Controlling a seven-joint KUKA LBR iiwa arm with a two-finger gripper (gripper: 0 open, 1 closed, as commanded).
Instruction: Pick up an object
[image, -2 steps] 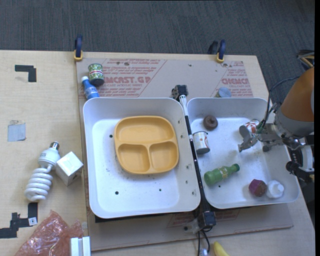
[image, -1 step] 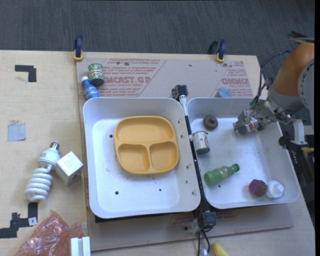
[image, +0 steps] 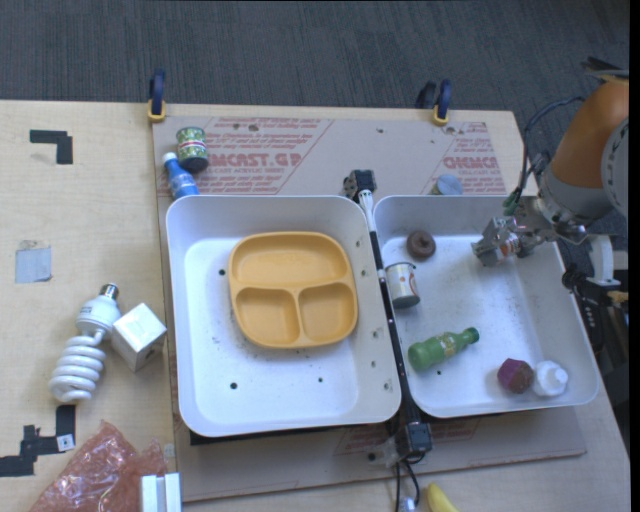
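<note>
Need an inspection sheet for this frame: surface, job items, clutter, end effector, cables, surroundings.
Surface: board bearing the left bin and right bin, side by side.
Job's things: yellow divided tray in left bin; green bottle, small can, brown ring, purple ball, white cap in right bin.
Clutter: spiral bulb, white cube, red wrapper left of the bins.
End effector: over right bin's far edge; finger state unclear.
Cables: black leads by the arm; cable at front edge.
Surroundings: blue clamps on board's far edge.

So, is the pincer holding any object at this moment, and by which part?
It cannot be told. The pincer is over the right bin, near its far edge, and the view is too small to show anything between its tips.
</note>
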